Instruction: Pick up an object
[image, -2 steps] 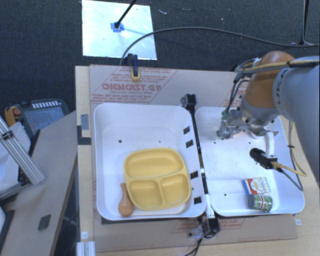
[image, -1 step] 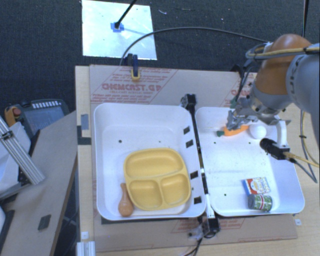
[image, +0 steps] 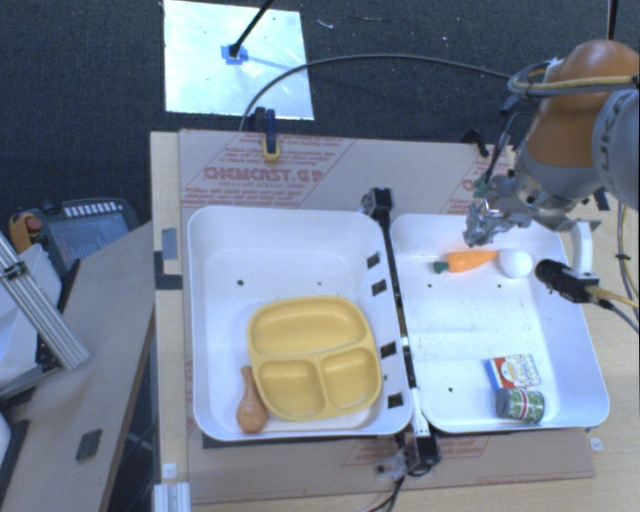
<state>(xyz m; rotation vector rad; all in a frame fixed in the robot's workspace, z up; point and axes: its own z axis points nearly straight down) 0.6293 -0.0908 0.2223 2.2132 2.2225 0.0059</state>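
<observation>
Orange toy carrot (image: 470, 261) lies untouched on the right bin (image: 470, 340) floor beside a white egg (image: 516, 263), with the gripper (image: 483, 228) poised just above its near end, finger state indeterminable, so grasp and lift remain.

One fixed camera looks down at a slant on both white bins (image: 300, 225).

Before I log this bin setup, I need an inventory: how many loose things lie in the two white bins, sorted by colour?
Yellow: 1, the divided tray
Tan: 1, the wooden spoon
Orange: 1, the toy carrot
White: 1, the egg
Red and white: 1, the small carton
Green: 1, the small can
Total: 6
</observation>
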